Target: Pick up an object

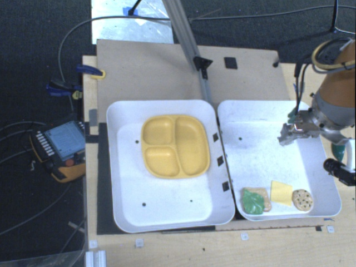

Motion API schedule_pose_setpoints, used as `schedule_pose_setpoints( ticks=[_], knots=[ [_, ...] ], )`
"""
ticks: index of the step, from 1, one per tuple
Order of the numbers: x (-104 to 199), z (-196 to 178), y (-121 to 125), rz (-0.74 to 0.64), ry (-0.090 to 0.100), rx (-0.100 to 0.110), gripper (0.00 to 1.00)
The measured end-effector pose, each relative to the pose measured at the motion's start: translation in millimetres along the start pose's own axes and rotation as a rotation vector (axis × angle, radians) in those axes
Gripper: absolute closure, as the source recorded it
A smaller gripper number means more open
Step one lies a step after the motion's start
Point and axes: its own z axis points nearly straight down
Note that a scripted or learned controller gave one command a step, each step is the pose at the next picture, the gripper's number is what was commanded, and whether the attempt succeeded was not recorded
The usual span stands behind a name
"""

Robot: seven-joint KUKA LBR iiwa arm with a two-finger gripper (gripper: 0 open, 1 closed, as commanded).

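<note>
Along the near edge of the right bin (261,121) lie three food pieces: a slice with a green topping (255,200), a yellow cheese wedge (281,193) and a round speckled cookie (302,200). My gripper (290,133) hangs over the right side of that bin, well behind the food, at the end of the orange-banded wrist. Nothing shows between its fingers.
A yellow divided plate (175,146) sits in the left bin (128,199). A slanted metal pole (186,32) crosses the cardboard at the back. Clamps, cables and a handheld pendant (60,148) lie left of the bench.
</note>
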Motion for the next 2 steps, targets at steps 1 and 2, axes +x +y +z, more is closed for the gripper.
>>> schedule_pose_setpoints(
  ticks=[1, 2],
  knots=[
    [-0.3, -54.4, 2.1, -0.001, 0.000, 0.000, 1.00],
    [44.6, -40.5, -11.3, -0.003, 0.003, 0.007, 1.00]
  ],
)
